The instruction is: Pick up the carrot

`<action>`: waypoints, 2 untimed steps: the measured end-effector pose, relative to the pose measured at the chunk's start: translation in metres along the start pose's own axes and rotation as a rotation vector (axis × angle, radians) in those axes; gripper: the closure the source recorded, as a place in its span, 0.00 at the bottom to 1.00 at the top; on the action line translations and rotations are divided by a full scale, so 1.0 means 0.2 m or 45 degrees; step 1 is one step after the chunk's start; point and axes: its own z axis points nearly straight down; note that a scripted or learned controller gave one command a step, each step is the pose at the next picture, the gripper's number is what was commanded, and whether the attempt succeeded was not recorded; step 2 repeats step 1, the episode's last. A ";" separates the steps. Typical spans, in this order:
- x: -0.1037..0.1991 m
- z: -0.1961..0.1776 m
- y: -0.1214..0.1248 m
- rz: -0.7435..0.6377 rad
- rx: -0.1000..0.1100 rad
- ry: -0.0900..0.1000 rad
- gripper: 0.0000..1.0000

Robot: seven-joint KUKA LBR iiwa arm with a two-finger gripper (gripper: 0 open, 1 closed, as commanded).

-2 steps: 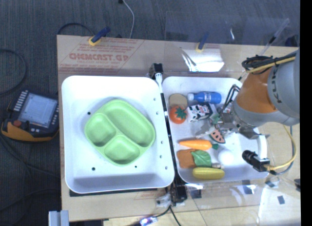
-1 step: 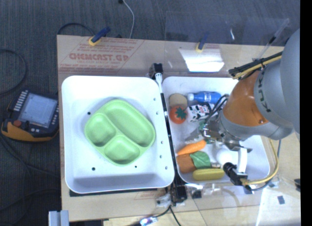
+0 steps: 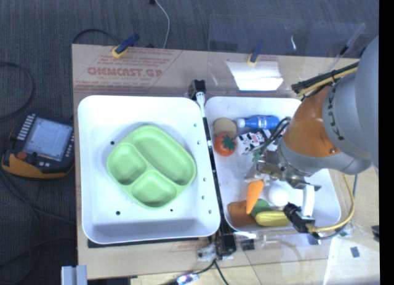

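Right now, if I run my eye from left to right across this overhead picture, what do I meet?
Handheld screen device → left white bin with the green divided plate → tomato → carrot → orange band of the robot arm.

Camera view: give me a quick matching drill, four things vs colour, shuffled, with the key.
Things:
1. carrot
2. plate
3. bottle
4. tomato

Colours:
A. blue
B. red
C. orange
D. light green

Pairs: 1-C, 2-D, 3-A, 4-B
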 end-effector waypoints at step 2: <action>0.22 -0.41 0.37 0.288 0.024 -0.001 1.00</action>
